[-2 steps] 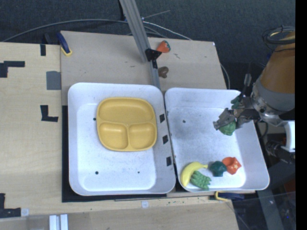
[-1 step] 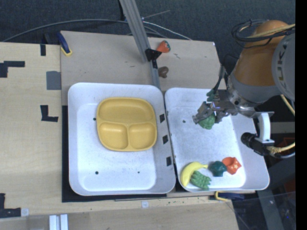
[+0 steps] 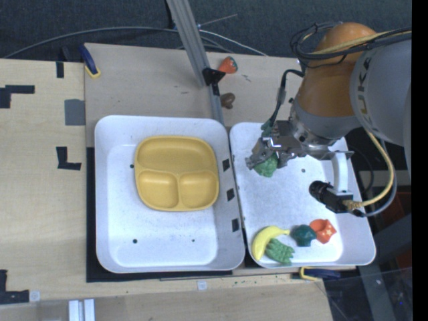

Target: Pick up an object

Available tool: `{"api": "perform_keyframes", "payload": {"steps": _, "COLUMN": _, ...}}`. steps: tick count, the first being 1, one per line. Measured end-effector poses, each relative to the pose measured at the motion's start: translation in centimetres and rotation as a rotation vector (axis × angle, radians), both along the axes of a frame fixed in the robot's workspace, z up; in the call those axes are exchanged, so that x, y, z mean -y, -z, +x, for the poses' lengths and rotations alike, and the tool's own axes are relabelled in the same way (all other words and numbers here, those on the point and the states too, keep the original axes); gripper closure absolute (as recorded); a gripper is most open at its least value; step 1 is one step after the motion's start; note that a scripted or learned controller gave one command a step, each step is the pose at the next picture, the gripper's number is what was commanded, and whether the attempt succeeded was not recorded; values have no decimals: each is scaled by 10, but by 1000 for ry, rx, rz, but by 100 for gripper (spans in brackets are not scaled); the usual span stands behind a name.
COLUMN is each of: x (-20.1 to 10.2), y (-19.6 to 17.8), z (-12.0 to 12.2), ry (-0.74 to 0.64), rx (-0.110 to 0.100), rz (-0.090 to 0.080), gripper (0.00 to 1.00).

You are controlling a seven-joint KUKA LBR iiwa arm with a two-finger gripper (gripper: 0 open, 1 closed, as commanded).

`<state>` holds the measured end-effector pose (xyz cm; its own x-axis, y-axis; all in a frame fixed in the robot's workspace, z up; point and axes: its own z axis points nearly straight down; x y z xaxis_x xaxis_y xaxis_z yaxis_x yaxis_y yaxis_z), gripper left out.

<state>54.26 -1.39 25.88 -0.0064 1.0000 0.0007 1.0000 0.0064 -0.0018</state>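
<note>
1. Grey metal KUKA arm link (image 3: 391,85), smooth and rounded, with part of the dark "KUKA" lettering visible on its side.
2. Glossy orange dome-shaped band (image 3: 331,72) above the wrist, shading to darker orange lower down.
3. Grey ring-shaped wrist flange (image 3: 321,127) below the orange section.
4. Two-finger gripper of silver metal and dark parts (image 3: 267,154), blocky, with small brackets; fine detail is blurred.
5. Thin black cables (image 3: 309,40) loop over the orange section, and one runs down the left side toward the gripper.
6. Yellow-tan hose (image 3: 386,169) curves down the right side.
7. Black cylindrical fitting (image 3: 328,194) at the hose end, beside a white bracket (image 3: 340,169).
</note>
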Motion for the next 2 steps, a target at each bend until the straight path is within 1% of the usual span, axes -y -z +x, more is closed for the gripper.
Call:
{"api": "perform_keyframes", "payload": {"steps": 1, "x": -41, "y": 15, "z": 23, "ry": 1, "rx": 0, "rz": -1, "gripper": 100}}
{"api": "perform_keyframes", "payload": {"steps": 2, "x": -89, "y": 13, "z": 37, "ry": 0, "rx": 1, "rz": 1, "gripper": 100}}
